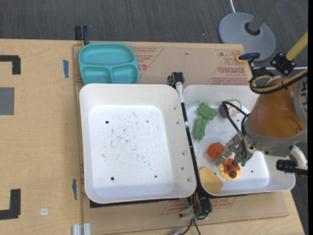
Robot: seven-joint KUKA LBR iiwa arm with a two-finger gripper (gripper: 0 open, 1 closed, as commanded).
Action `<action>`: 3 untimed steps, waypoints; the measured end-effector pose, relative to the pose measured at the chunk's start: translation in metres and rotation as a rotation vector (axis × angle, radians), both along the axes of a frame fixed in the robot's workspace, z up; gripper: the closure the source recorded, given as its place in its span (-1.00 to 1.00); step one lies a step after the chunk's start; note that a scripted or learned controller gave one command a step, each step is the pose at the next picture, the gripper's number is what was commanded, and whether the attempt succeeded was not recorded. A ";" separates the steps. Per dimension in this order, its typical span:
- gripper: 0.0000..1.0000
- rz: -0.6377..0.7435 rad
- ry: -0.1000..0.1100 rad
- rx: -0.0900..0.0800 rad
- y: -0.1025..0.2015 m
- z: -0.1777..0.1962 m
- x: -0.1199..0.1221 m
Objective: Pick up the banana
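Low in the right bin [281, 180], the gripper [234, 156] hangs over a cluster of toys; whether its fingers are spread or closed cannot be told, and nothing is visibly caught between them. Just under and beside it lies a small yellow-orange toy with red dots [231, 170], and to its left, touching or nearly so, a red-orange round toy [214, 151]. The grey arm with its orange band [274, 114] rises from there toward the right, black cables looping above it.

No clear banana shape can be made out — the nearest candidate is a pale yellow rounded piece [211, 179] at the bin's near-left corner, by the rim, well clear of the fingers. It looks stubby, so its long axis and heading cannot be told.

Farther up the same bin lies a green toy [202, 120], elongated, running from upper right to lower left.

The left bin [132, 141] sits edge to edge with the right one, showing only specks on its floor. Behind it rests a teal divided tray [108, 62] on the cardboard-covered bench [39, 131].
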State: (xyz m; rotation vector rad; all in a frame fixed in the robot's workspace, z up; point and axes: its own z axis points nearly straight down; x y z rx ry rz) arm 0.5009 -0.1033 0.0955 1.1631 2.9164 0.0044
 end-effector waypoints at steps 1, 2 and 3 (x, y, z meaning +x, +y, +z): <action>1.00 -0.169 -0.003 -0.001 0.008 -0.009 -0.020; -1.00 -0.170 -0.002 -0.002 0.007 -0.010 -0.020; -1.00 -0.170 -0.002 -0.002 0.007 -0.010 -0.020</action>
